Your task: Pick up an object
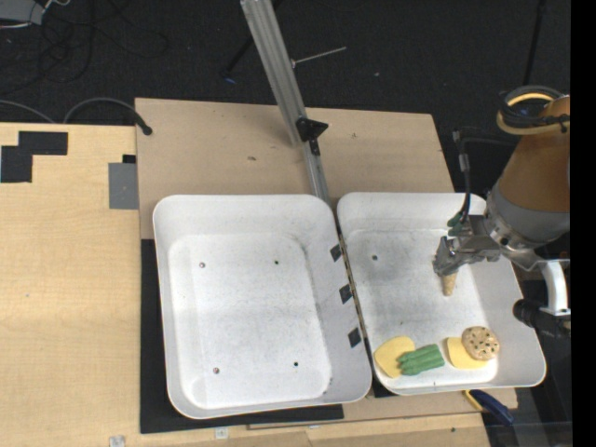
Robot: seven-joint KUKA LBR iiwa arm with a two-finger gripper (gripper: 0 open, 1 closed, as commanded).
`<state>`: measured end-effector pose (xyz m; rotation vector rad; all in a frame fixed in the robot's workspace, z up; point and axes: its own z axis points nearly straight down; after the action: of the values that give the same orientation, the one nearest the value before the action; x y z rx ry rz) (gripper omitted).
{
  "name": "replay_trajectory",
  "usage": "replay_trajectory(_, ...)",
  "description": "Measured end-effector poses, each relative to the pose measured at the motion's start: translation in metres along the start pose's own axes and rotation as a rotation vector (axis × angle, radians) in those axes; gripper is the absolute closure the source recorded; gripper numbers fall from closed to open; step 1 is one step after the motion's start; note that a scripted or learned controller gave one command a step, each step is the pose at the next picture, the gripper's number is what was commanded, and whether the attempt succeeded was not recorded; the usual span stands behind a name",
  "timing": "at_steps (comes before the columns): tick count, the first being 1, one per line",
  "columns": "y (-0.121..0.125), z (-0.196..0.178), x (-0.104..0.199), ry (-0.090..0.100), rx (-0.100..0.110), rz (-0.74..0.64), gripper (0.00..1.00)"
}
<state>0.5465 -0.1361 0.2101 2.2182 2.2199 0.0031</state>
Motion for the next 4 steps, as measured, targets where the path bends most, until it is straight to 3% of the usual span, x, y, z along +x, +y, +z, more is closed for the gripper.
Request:
replay_trajectory(1, 0.0, -0.014, -0.001, 0.001, 0.004, 0.0, 1.0)
replay_trajectory(4, -0.012, -0.011, 0.141, 0.004, 0.008, -0.003, 1.0)
